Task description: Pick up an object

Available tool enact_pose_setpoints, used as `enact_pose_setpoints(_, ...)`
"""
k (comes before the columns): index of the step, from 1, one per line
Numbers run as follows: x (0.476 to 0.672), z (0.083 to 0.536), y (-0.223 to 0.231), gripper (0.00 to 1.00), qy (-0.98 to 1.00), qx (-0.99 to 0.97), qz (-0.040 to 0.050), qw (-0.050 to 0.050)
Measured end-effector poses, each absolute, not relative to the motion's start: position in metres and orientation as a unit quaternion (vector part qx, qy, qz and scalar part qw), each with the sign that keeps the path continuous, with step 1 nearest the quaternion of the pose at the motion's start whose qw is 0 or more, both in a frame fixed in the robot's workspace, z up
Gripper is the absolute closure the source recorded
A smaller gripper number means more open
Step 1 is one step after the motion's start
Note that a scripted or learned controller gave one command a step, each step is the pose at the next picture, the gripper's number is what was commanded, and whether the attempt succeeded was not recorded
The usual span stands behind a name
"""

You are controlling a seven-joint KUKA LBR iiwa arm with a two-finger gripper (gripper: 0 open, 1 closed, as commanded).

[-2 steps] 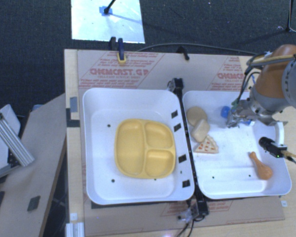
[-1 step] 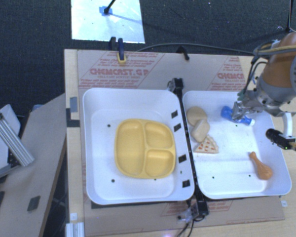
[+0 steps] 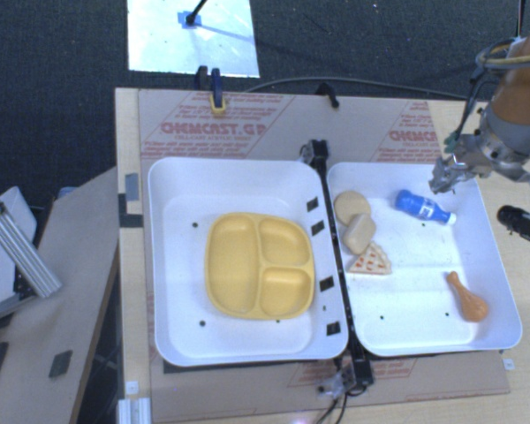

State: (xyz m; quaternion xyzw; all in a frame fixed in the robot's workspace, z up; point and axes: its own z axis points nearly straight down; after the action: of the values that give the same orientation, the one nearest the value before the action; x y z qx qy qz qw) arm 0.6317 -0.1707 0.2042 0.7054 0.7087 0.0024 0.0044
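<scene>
— Left bin (image 3: 172, 237): contents?
— One yellow divided tray (image 3: 259, 266), three compartments, lying flat near the middle of the bin floor.

— Right bin (image 3: 503, 307)?
— Five items. Blue bottle (image 3: 422, 207) on its side toward the far edge, white cap pointing right. Two tan bread-like pieces: round bun (image 3: 352, 206) near the divider, second tan piece (image 3: 359, 233) just in front of it, touching or nearly so. Pizza slice (image 3: 370, 261) beside that, closer to the camera. Orange drumstick-shaped toy (image 3: 467, 298) well apart, toward the near right corner.

— Gripper position?
— Gripper (image 3: 443, 179) at the far right of the right bin, above and just right of the blue bottle, tip angled down and left. Grey arm with orange band rising out of the upper right.

— State of the jaws?
— Cannot tell; tip small and dark against the bin rim. Nothing seen between them.

— Bench?
— Bench (image 3: 274, 117) covered by printed board under both bins; clamp (image 3: 216, 91) at its far edge.
</scene>
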Motion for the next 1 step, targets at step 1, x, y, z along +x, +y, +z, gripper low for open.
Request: enact_pose_setpoints(1,0.6327,0.2044,-0.1706,1.00,0.709,0.705,0.0008,0.001)
